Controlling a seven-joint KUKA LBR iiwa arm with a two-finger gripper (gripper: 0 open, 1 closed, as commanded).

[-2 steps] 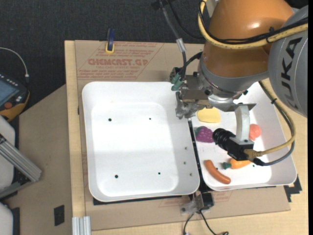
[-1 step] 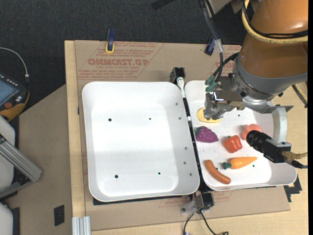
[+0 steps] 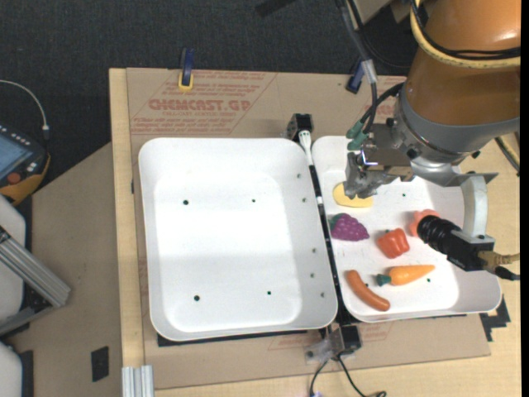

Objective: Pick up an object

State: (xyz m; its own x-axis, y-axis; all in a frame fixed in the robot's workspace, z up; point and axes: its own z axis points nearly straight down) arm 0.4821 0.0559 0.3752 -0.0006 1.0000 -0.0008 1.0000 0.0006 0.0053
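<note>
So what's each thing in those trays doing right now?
Pincer: down on the flat yellow piece, right white bin.
Purple grape bunch: lying loose.
Red pepper: lying loose.
Orange carrot: on its side.
Red-orange sausage: lying flat.
Left white bin: sits beside the right one.

A dark grey carpeted floor [image 3: 124, 19] is showing around a tan cardboard-covered bench [image 3: 215, 98] with red printed lettering. Two blue clamps [image 3: 187, 69] are gripping its far edge. Bright overhead light is washing over it, and a silver aluminium rail [image 3: 29, 263] is sitting off its left edge.
</note>
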